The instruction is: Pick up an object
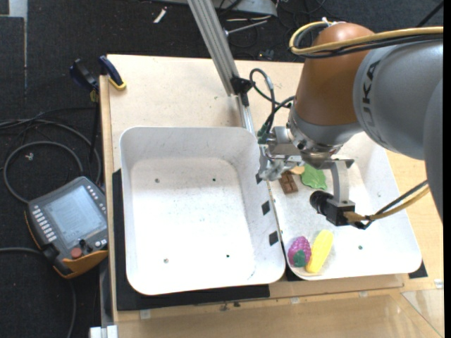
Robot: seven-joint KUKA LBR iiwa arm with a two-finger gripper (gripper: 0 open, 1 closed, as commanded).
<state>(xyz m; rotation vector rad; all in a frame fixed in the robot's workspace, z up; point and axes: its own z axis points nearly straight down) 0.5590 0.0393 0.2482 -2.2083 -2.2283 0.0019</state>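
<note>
My gripper [270, 166] hangs low over the left edge of the right bin [384, 259], close to the wall between the two bins. Just to its right lie a small brown block [288, 183] and a green leaf-shaped piece [315, 177], partly covered by the wrist. A pink-and-green berry toy [299, 249] and a yellow corn toy [319, 251] lie side by side at the bin's front left corner. The view shows nothing held in the gripper.
The left bin [141, 143] sits next to the right one. A slanted metal rail [215, 34] runs down from the top toward the gripper. A teach pendant [67, 224] lies on the floor at left. A black-and-yellow clamp [102, 72] grips the bench's back left corner.
</note>
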